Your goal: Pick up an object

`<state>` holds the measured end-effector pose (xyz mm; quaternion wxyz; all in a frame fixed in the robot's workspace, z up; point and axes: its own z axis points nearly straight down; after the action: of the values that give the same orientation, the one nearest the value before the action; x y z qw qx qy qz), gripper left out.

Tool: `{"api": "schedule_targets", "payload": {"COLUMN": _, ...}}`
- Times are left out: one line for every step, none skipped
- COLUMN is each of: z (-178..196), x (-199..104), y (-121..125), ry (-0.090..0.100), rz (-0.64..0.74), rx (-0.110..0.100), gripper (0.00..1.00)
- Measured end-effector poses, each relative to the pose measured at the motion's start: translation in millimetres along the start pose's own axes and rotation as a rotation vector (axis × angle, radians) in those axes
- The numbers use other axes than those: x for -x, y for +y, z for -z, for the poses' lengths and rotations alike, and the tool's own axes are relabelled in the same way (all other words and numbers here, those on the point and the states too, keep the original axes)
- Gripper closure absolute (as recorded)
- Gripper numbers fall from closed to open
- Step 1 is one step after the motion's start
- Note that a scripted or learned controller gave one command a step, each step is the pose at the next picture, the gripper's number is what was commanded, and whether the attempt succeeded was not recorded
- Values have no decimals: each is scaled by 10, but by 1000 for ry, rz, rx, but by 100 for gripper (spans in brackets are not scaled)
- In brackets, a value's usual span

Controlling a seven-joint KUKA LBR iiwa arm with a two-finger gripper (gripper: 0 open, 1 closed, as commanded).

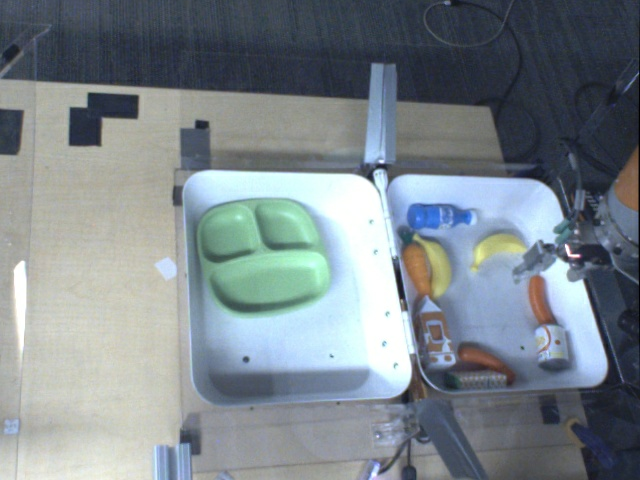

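Sausage (541,299) lies nearest the end effector (548,255), just below and slightly in front of it in the right bin (500,190), its long axis running almost straight away toward the bin's near rim. I judge it the likeliest pick. Whether the end effector is released or clenched cannot be told. Farther leftward sits a small banana (497,248); beyond it a blue bottle (438,215), then the green tray (264,253) in the left bin (280,378)
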<state>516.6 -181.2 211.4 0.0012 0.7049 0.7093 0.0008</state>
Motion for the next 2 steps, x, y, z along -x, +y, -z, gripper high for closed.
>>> {"api": "schedule_targets", "payload": {"z": -1060, "x": 238, "y": 146, "ry": -9, "rz": 260, "rx": 17, "gripper": 0}}
{"api": "schedule_targets", "payload": {"z": -1173, "x": 200, "y": 411, "ry": -1, "rz": 291, "rx": 19, "gripper": 0}}
